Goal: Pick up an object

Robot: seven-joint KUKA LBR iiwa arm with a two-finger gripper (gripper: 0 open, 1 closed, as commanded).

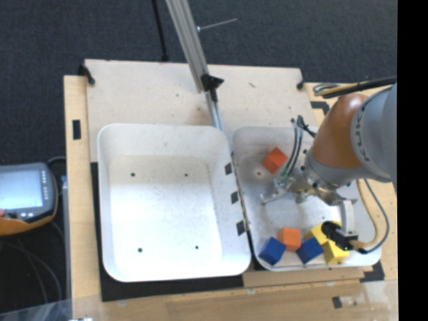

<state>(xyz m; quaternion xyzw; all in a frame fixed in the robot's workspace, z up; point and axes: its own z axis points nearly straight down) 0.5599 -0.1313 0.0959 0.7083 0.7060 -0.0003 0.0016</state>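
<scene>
Along the near wall of the right bin (255,214): left blue cube (272,250), near orange cube (290,237) just behind it and touching or nearly so, right blue cube (309,249) beside that. Crowded together, so probably awkward to enter cleanly.

Farther in, gripper (275,192), low over bare floor near the bin's middle, on the arm (348,139) reaching in from 3 o'clock. Cannot tell whether apart or together; nothing seen clamped in it.

Farther still, far orange cube (274,160), standing alone, near the gripper at its 12 o'clock and apart from it. Looks the likeliest target: free on all sides, no neighbours. Probably calls for a short shift toward 12 o'clock before closing. No long axis to speak of on a cube. Appears turned a little against the bin walls, so may need a matching wrist angle. Near cluster between 5 and 6 o'clock of the gripper, and farther off.

Left bin (167,199) at 9 o'clock, not involved.
</scene>
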